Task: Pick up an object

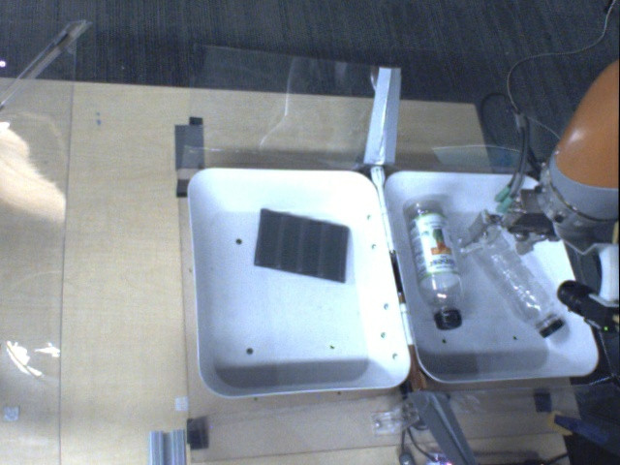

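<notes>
Pincer (504, 223) state unclear, beside clear bottle (515, 281), labelled bottle (432, 252) (writing unreadable)

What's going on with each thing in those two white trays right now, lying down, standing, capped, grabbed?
Labelled bottle: lying on its side in the right bin, dark cap on, pointing toward the near edge.
Clear bottle: lying on its side at a slant, dark cap on, beside the arm.
Dark pad: lying flat in the left bin, untouched.
Gripper: low over the right bin at the clear bottle's far end; grip unclear.
</notes>
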Controlling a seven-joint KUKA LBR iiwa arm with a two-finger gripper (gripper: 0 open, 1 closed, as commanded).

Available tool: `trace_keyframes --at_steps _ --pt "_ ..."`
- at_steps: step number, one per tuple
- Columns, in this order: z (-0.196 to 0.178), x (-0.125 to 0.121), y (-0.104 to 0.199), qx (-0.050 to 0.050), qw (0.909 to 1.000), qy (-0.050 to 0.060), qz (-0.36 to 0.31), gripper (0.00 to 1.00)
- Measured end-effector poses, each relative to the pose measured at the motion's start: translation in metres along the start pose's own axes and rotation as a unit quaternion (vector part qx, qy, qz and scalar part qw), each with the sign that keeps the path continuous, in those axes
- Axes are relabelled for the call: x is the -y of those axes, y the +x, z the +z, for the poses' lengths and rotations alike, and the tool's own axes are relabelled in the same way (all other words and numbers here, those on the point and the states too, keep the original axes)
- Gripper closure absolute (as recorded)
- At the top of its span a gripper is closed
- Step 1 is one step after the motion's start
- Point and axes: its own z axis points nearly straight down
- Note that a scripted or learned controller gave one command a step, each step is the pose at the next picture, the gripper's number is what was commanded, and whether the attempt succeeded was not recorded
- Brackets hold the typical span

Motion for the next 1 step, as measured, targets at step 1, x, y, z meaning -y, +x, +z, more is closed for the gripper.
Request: trace_keyframes --at_steps 1 --pt "0.0252 0.0017 -0.0059 0.0 0.9857 -0.001 -0.169 0.0"
